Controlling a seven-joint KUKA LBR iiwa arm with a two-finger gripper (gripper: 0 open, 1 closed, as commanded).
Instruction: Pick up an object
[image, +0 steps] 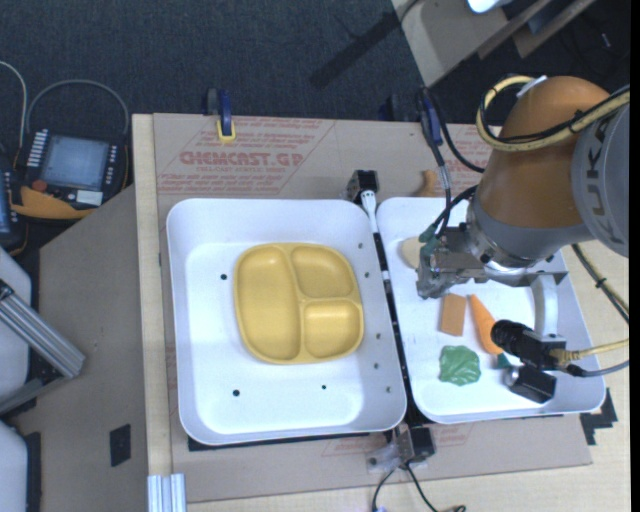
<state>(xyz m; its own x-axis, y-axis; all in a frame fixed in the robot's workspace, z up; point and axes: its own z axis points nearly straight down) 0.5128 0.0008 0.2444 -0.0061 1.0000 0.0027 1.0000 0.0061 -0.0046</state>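
Carrot lies long axis diagonal, pointing lower right.

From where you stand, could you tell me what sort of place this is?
Probably a robotics lab test bench: a robot arm over two white bins, a control pendant on the floor, and toy food for grasping trials.

Tan block, orange carrot, green lump in rt bin.

The grey KUKA arm with the orange band is extended in from the right at the upper right of the view. Its wrist is directed downward, and the 2-finger metal gripper is positioned low beneath it.
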